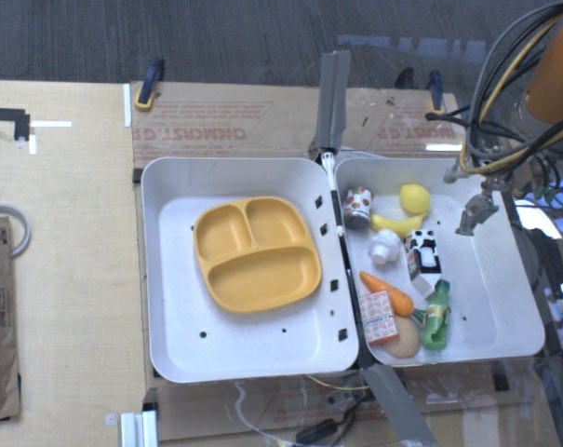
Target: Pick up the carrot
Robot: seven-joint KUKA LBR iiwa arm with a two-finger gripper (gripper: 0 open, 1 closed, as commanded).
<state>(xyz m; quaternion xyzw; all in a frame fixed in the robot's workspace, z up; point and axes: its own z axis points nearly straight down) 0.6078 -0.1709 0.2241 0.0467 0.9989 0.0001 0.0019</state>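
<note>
Here, two shallow white bins sit side by side. The left bin (pixel 169 277) holds one yellow three-compartment plastic plate (pixel 257 253). The right bin (pixel 504 315) holds one orange carrot (pixel 388 290), lying aslant near the bin's left wall. Touching it is a red and white carton (pixel 378 317); a green bottle (pixel 436 316) is just beside, a black and white cow figure (pixel 422 252) above. One yellow banana (pixel 398 222), one lemon (pixel 414 197) and one small can (pixel 357 207) lie farther back. The gripper (pixel 474 214) hangs over the bin's right rear part, well apart from the carrot; whether it is open or closed, I cannot tell.
</note>
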